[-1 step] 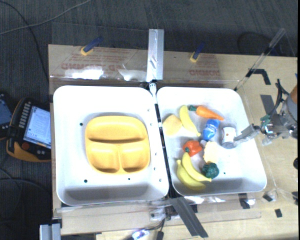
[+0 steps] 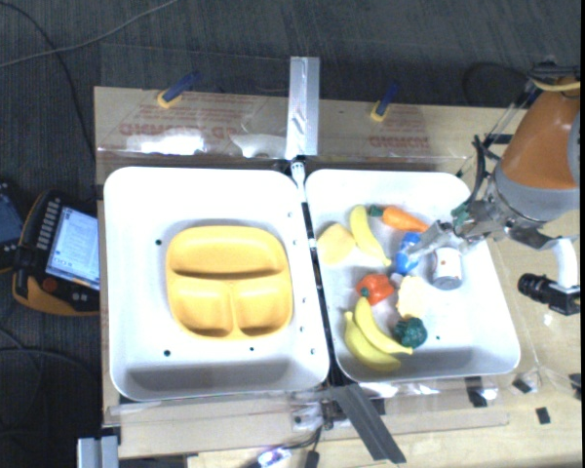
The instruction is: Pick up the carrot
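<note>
A shallow white left bin [image 2: 127,291] fills the frame's left-centre, with a yellow compartment tray [image 2: 229,279] inside it. Just right of it, the shallow white right bin [image 2: 487,349] holds an orange carrot [image 2: 404,218] at upper centre, a pale yellow banana [image 2: 365,234] left of the carrot, and a bright yellow banana bunch [image 2: 369,337] at the bottom.

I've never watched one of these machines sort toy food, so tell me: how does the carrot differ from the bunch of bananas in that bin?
The carrot is orange with a green tip; the bunch of bananas is yellow. The carrot is smaller and straight, while the bananas are larger and curved. The carrot lies near the bin's far edge, close to the pincer; the bananas lie near the front edge. Both rest in the right bin.
</note>
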You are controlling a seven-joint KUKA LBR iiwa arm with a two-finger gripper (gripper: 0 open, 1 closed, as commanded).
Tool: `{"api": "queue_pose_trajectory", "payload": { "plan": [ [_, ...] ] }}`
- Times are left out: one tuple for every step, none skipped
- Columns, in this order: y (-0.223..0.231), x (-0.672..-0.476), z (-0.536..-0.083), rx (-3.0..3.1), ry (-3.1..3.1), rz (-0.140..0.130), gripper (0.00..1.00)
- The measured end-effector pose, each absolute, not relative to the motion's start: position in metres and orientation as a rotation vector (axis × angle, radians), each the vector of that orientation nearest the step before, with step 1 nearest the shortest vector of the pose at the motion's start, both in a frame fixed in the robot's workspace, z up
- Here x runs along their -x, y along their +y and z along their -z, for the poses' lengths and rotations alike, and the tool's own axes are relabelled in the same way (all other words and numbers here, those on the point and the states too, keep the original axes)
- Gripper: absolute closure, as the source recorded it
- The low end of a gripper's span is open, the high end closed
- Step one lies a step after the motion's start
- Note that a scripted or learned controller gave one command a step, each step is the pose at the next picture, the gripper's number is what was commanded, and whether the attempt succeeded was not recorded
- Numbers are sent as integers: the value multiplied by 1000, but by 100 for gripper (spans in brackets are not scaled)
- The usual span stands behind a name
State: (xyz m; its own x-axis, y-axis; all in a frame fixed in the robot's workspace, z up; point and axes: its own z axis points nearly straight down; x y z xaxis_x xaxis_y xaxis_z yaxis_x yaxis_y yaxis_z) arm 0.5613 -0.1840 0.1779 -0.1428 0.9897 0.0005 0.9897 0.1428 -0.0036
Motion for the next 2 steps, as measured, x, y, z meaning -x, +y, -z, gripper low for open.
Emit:
{"api": "queue_pose_trajectory", "payload": {
  "plan": [
    [-167,-636,-119,1813,-2566,-5,0],
    [-187,-662,-90,1761,-2603,-7,0]
  ]
}}
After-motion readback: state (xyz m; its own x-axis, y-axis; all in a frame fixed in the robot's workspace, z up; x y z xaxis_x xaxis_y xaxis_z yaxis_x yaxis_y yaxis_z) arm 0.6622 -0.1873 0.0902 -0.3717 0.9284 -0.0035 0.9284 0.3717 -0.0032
